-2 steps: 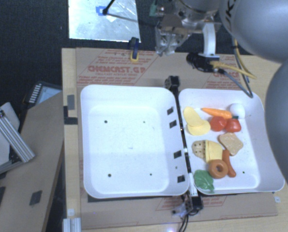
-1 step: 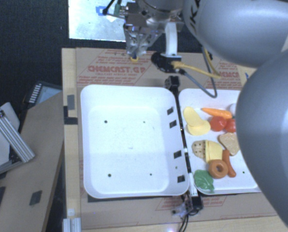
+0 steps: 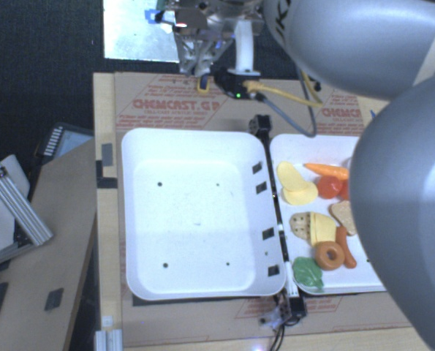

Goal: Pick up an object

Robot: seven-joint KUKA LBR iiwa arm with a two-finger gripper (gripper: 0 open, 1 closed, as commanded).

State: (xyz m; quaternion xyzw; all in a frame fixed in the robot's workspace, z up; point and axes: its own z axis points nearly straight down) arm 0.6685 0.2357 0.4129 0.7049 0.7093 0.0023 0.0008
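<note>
Camera view: gripper (image 3: 200, 63) hangs beyond the bins, grip state unclear. Nothing picked yet, I judge; next, reach to the right bin's (image 3: 294, 151) toys.

You've got two white bins (image 3: 195, 146); visible toy foods in the right one: one carrot (image 3: 327, 170), one tomato (image 3: 330, 187), one donut (image 3: 328, 255).

Bulky glossy grey arm (image 3: 363, 42), dark lettering, perhaps a yellow cable (image 3: 283, 93).
</note>
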